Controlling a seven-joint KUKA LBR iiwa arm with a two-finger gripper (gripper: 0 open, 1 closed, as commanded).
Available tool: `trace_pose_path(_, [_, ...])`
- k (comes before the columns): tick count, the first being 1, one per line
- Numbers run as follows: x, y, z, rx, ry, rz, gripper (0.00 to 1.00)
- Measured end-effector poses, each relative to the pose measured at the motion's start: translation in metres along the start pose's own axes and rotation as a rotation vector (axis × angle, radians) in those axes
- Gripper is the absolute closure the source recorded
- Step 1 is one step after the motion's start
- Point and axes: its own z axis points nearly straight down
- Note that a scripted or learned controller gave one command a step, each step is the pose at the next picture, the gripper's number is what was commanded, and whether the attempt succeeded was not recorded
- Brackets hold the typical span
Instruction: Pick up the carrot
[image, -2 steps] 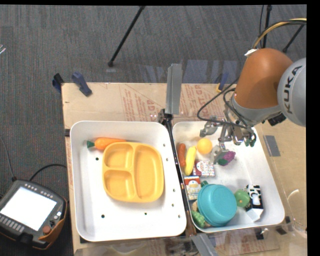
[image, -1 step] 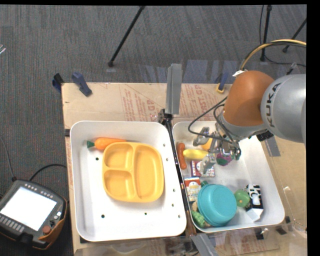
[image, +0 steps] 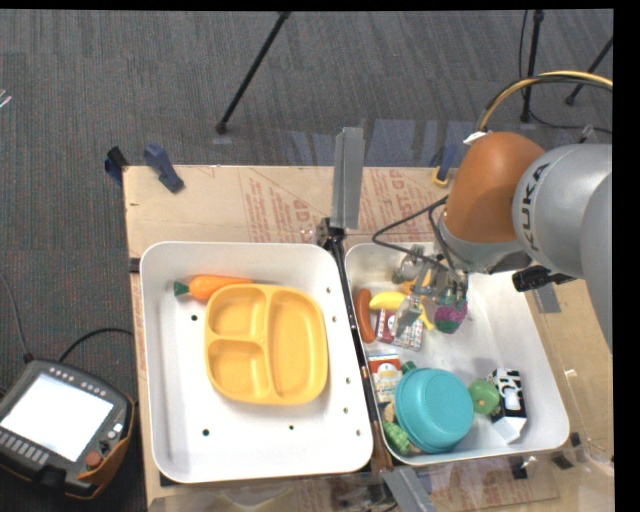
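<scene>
Carrot (image: 212, 286) is lying in the left bin (image: 165, 400), at about 11 o'clock of the yellow divided plate (image: 268, 343), its orange body touching or just overlapping the plate's upper-left rim. Its long axis is running roughly 9 o'clock to 3 o'clock, with the green top pointing toward 9 o'clock.

Going from the near edge of the bench outward: a teal bowl (image: 434, 408) is sitting at the near end of the right bin (image: 540, 345), with a green round toy (image: 485, 396) and a black-and-white carton (image: 508, 388) beside it at 3 o'clock and a small red-labelled packet (image: 384, 376) at its 10 o'clock. Farther in, a red sausage (image: 364, 313) and a yellow banana (image: 387, 299) are lying near the bin's left wall. Above them the gripper (image: 432, 290) is hanging over the right bin's far half, amid a clutter of small items; I cannot tell how its jaws are set, nor whether anything is in them.

From the gripper, the carrot is lying at 9 o'clock, well apart, across the wall between the 2 bins. In my judgement the arm is needing to travel to 9 o'clock and close across the carrot's short width, that is, along the 12-to-6 line.
</scene>
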Motion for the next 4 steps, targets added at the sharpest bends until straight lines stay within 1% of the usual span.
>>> trace_pose_path(1, [0.0,-0.012,0.0,-0.003,0.002,0.281,0.0])
trace_pose_path(2, [-0.004,-0.009,-0.015,-0.007,-0.017,0.274,1.0])
trace_pose_path(3, [0.033,0.04,-0.096,-0.002,0.003,-0.087,1.0])
trace_pose_path(4, [0.003,-0.026,-0.176,0.0,0.001,0.056,1.0])
